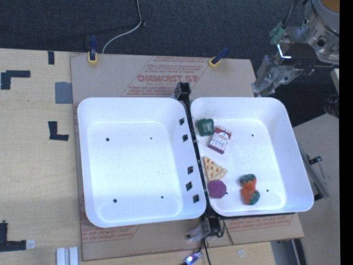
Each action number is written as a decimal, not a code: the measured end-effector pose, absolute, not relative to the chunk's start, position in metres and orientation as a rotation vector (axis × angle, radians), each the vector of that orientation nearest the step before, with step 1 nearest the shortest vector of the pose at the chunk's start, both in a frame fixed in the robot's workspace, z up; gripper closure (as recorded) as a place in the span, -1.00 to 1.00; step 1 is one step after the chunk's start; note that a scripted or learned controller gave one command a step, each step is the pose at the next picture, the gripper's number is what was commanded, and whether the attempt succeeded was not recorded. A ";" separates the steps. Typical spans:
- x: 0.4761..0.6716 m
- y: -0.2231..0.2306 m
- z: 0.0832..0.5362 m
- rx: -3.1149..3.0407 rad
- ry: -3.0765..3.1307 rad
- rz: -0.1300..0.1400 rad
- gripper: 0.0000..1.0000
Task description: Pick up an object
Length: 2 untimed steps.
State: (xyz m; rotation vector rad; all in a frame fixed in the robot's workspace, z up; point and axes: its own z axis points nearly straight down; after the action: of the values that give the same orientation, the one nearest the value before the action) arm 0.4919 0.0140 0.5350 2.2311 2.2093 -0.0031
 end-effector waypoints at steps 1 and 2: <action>0.483 0.078 0.535 2.215 2.230 -0.001 1.00; 0.484 0.107 0.534 2.218 2.226 -0.001 1.00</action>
State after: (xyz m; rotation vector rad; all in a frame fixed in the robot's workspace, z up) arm 0.4837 0.1072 0.5344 2.2183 2.2259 -0.0010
